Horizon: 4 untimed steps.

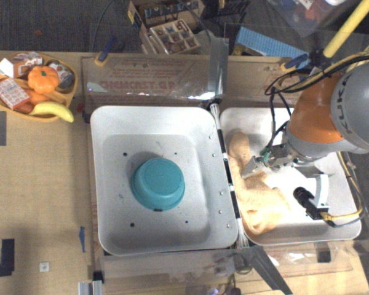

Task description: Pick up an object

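Left bin (104, 140), holding a teal bowl (158, 183) upside down at its centre. Right of it, the right bin (350, 226) holds a tan plush (258, 198) along its left wall. The gripper (258, 165) hangs above the plush; jaw state cannot be told.

Teal bowl (158, 184) upside down in left bin; tan plush toy (257, 198) lying along right bin's left side.
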Available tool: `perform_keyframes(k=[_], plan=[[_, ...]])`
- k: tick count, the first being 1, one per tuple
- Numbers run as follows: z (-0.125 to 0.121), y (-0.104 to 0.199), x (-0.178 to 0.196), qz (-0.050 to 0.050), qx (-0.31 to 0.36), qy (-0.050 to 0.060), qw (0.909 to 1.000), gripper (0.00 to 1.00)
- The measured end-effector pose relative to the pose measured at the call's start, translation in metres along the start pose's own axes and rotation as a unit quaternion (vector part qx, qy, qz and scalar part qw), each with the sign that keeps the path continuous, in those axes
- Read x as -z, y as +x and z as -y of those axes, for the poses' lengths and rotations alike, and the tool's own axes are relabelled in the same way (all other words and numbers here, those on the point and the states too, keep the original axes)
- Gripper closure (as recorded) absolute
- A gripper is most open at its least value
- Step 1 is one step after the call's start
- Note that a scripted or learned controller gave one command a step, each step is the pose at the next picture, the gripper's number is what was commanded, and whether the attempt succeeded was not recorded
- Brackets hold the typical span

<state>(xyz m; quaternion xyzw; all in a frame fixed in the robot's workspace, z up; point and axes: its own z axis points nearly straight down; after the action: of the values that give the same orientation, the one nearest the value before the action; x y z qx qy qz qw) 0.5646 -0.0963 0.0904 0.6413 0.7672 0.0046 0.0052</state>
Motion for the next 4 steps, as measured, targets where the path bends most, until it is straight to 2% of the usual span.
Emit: perform_keyframes(k=[1,2,3,4], plan=[[-0.0013,-0.0014,0.0086,-0.001,-0.003,-0.001,1.0,1.0],[-0.0011,-0.0015,0.0085,-0.001,-0.002,-0.001,1.0,0.0],[0.0009,-0.0009,0.0004,0.001,0.017,0.0,0.9999,0.0],[-0.0003,-0.0019,0.0086,-0.001,0.015,-0.001,0.9999,1.0]])
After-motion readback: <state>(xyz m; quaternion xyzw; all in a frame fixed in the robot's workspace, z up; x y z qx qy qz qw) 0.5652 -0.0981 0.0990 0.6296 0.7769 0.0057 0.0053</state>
